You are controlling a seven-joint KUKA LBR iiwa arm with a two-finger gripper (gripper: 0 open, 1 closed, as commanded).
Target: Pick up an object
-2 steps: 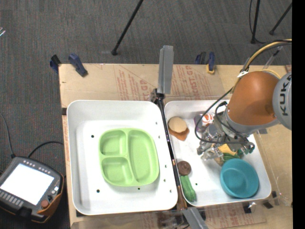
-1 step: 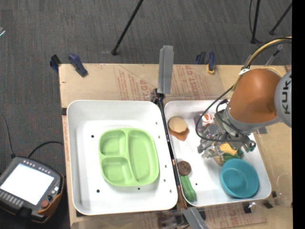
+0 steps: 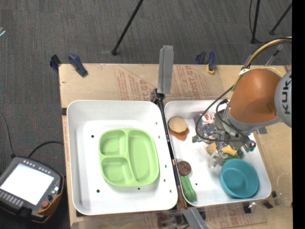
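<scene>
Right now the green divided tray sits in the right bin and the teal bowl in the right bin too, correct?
Not quite. The camera view shows the green divided tray in the left bin, not the right. The teal bowl is indeed in the right bin.

Robotics lab: clamped cardboard-topped bench (image 3: 119,78), tripod legs (image 3: 129,22) on grey carpet (image 3: 38,27), teach pendant (image 3: 29,189) on floor, KUKA arm (image 3: 259,99).

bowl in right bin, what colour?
Teal bowl, clearest in the camera view.

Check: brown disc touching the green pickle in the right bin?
Cannot tell. In the camera view, the brown disc sits right above the green pickle; no plain gap shows.
</scene>
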